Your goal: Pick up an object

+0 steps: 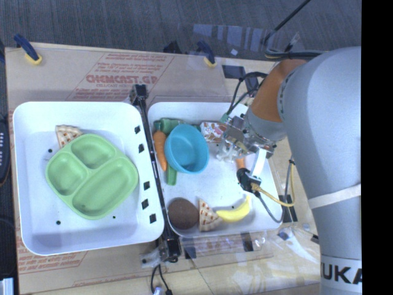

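Two shallow white bins sit side by side on the surface. The left bin (24,183) holds a green divided plate (92,175) with a pizza slice toy (66,134) at its 11 o'clock. In the right bin (215,189) lie a blue bowl (186,149), an orange carrot (161,149) touching its 9 o'clock side, a brown round object (183,213), a second pizza slice (207,216) and a yellow banana (236,211) at 6 o'clock. The end effector (236,141) hangs at the bowl's 3 o'clock, near a small printed packet (210,131); whether it is released or clenched cannot be told.
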### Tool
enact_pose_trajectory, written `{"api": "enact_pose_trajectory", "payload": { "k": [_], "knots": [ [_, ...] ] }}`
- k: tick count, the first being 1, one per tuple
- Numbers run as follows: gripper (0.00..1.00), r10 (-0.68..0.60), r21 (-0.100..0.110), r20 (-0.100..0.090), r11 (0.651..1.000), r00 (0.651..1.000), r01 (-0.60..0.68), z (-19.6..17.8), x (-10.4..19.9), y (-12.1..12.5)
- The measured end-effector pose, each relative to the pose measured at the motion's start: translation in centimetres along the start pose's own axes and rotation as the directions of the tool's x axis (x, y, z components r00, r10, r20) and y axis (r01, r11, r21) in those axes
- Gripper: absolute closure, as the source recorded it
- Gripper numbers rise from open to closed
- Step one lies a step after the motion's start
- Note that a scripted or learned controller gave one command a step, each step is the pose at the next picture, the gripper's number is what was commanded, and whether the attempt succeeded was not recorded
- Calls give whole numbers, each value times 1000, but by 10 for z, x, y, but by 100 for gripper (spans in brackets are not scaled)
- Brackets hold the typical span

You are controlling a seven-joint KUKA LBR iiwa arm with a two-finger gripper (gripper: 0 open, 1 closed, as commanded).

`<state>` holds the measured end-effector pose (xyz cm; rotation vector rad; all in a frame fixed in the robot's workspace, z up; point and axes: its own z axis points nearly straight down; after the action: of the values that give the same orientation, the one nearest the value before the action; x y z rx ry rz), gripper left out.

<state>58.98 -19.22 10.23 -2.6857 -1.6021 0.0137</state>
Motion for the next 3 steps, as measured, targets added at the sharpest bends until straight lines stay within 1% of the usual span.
{"api": "enact_pose_trajectory", "payload": {
  "k": [1, 2, 3],
  "knots": [
    [0, -2, 1, 0, 1000, 1000, 2, 1, 0, 0],
    [100, -11, 8, 2, 1000, 1000, 11, -9, 1, -1],
    [0, -13, 8, 2, 1000, 1000, 13, -9, 1, -1]
  ]
}}
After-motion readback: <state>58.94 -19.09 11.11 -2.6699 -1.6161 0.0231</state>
